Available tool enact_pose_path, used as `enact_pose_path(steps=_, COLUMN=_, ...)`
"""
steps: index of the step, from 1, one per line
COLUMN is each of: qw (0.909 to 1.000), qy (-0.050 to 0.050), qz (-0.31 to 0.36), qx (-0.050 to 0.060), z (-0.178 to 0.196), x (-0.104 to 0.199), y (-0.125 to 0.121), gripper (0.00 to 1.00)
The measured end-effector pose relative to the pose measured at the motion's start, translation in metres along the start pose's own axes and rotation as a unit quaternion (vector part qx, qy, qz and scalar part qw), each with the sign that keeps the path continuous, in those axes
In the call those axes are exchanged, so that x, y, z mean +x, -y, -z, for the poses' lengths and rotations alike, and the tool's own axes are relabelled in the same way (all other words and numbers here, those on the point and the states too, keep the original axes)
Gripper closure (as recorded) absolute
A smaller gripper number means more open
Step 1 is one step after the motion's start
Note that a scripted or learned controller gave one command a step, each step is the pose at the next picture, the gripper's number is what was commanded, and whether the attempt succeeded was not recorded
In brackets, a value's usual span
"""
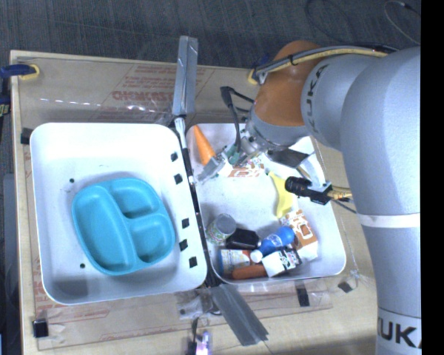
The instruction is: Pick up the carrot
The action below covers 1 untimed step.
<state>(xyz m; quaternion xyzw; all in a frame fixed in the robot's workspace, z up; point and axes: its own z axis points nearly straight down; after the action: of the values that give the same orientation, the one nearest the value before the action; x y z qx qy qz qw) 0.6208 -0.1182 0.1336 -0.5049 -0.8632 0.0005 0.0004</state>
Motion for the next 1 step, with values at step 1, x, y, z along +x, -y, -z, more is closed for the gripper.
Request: enact_pose_path(steps=1, qw=0.9977, qy=0.001, qz=-0.068, qx=0.001, z=-0.0323, x=-0.0232, y=-0.013, gripper=0.0)
